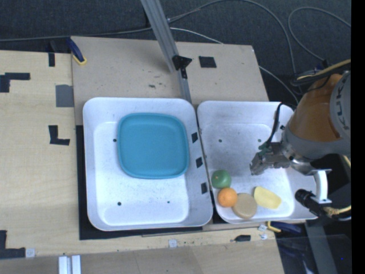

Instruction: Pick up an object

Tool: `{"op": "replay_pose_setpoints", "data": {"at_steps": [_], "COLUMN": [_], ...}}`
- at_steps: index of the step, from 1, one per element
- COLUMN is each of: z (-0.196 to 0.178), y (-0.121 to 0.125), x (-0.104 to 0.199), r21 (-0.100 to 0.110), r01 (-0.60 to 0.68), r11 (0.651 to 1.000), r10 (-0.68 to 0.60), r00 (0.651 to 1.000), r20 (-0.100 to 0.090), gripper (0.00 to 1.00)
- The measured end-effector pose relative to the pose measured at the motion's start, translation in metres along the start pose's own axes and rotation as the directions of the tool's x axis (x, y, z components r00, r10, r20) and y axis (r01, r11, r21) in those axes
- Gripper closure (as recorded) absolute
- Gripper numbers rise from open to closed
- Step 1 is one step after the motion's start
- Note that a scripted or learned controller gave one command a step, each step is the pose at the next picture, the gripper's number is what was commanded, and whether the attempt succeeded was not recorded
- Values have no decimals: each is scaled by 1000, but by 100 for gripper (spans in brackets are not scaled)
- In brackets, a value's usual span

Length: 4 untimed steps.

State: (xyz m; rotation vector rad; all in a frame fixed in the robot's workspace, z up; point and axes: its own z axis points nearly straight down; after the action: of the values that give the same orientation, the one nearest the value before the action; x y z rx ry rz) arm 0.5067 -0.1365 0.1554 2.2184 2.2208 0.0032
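Four small objects clustered at the near edge of the right bin (239, 119): green ball (221, 179), orange ball (227, 197) just below it, tan disc (246, 205) touching the orange ball, yellow piece (267, 198) beside the disc. Gripper (261, 163) low over bare bin floor, above the yellow piece and apart from it; finger state impossible to tell. Blue plate (153, 145) flat in the left bin (97, 164).

fixed overhead camera, slanted down on both white bins (91, 153), arm (319, 124) entering from right
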Motion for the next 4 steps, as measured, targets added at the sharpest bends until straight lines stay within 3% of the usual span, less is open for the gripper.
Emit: {"op": "replay_pose_setpoints", "data": {"at_steps": [1, 2, 4], "z": [-43, -48, -72], "y": [5, 5, 62], "x": [5, 5, 97], "r21": [1, 4, 3], "r01": [0, -1, 4], "r11": [1000, 1000, 1000], "r10": [0, 1, -4], "r00": [1000, 1000, 1000], "r20": [0, -1, -1], "gripper": [100, 100, 100]}}
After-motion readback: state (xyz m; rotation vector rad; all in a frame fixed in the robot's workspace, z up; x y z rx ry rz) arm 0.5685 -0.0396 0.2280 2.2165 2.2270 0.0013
